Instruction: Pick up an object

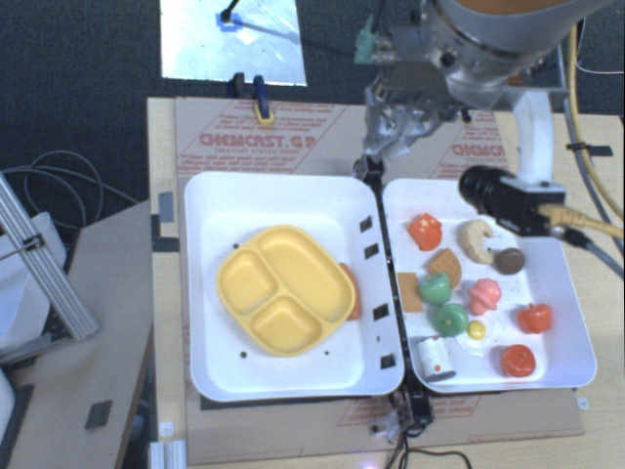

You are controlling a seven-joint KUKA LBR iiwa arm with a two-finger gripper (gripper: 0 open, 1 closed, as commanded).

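Fixed overhead cam, slanted down on both bins point(205, 262), mid-range

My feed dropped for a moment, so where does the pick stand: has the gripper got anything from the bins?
Nothing looks picked. The gripper hangs above the far end of the divider between the bins with no object between its fingers. The toys, such as the green pepper and red tomato, lie in the right bin; the yellow tray sits in the left bin. Descent, grasp and lift remain.
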